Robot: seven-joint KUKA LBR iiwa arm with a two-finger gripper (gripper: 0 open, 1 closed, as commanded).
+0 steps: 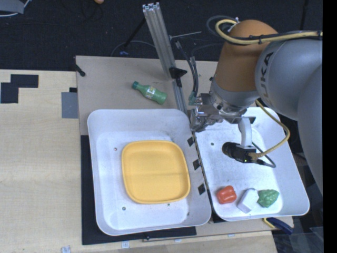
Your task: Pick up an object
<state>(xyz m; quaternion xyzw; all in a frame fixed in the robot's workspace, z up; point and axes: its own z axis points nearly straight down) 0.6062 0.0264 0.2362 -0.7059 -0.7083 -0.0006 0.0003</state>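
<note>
My gripper [198,117] hangs low over the far left corner of the right bin [284,157], close to the edge shared with the left bin. Nothing shows in its grasp. At the right bin's near edge lie a red pepper-like toy [226,194], a white block [247,200] and a green lumpy toy [267,197], well apart from the gripper. A yellow square plate [155,171] lies flat in the middle of the left bin [105,141].
A small green bottle [149,92] lies on the bench behind the left bin. A slanted aluminium bar [163,46] rises at the back, just left of the gripper. The grey arm [284,73] covers the right bin's far right part.
</note>
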